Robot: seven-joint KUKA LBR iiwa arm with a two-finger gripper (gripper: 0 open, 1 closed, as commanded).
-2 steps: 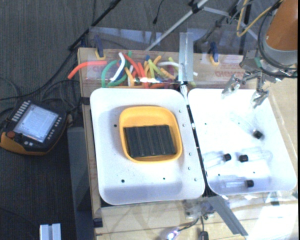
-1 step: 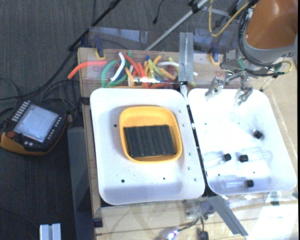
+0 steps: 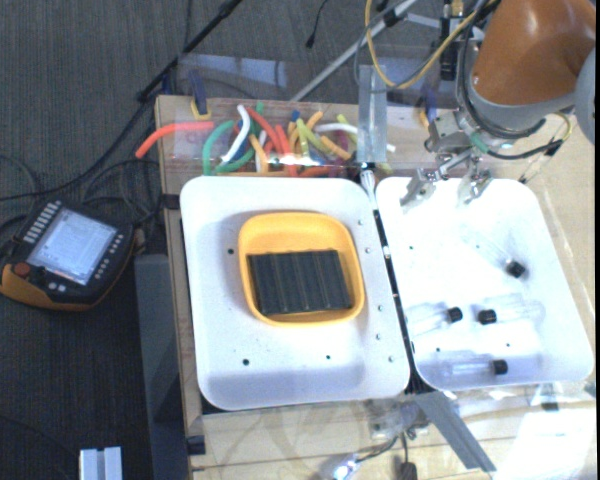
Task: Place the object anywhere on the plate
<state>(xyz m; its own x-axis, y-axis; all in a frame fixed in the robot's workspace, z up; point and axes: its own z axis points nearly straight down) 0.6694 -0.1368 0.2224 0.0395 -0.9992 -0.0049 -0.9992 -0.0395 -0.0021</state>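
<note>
A yellow plate (image 3: 298, 230) with a dark ridged insert (image 3: 298, 281) lies in the left bin (image 3: 220, 368). In the right bin (image 3: 555, 228) lie several clear tubes with black caps: one cap near the right wall (image 3: 516, 267), two tubes side by side in the middle (image 3: 432, 319) (image 3: 508, 313), and one by the front wall (image 3: 472, 368). My gripper (image 3: 442, 186) hovers over the far end of the right bin, well behind the tubes. Its fingers (image 3: 412, 192) are spread open with nothing between them.
A bundle of coloured cables (image 3: 270, 138) lies behind the left bin. A metal post (image 3: 372, 118) stands at the divide between the bins. A handheld pendant (image 3: 65, 253) rests on the floor at the left.
</note>
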